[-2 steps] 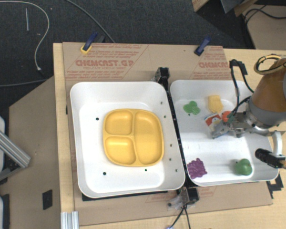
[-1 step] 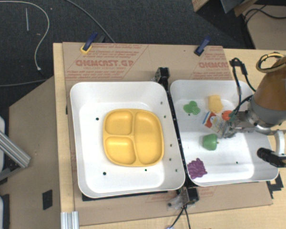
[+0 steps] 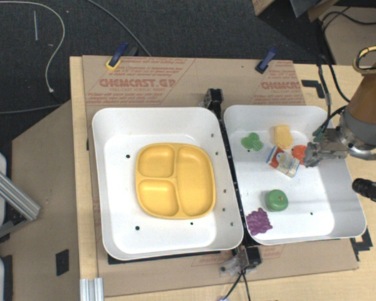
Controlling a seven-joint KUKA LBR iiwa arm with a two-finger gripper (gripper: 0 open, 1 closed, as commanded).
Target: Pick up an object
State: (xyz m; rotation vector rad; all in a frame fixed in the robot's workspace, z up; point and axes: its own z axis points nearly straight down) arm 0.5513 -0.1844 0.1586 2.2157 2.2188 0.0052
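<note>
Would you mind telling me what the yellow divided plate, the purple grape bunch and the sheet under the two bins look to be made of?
The yellow divided plate looks like moulded plastic: uniform colour, soft sheen, rounded compartment ridges. The purple grape bunch seems to be toy plastic or rubber, judging by its flat colour and bumpy moulded surface; which one is unclear. The sheet under the bins looks like brown protective paper or cardboard, matte, with red printing.

Yellow divided plate (image 3: 175, 180) in a white bin (image 3: 106, 168). In the other white bin (image 3: 338, 212): green apple (image 3: 276, 199), purple grapes (image 3: 259, 221), green vegetable (image 3: 252, 142), yellow block (image 3: 282, 136), red-and-white packet (image 3: 284, 160).
</note>
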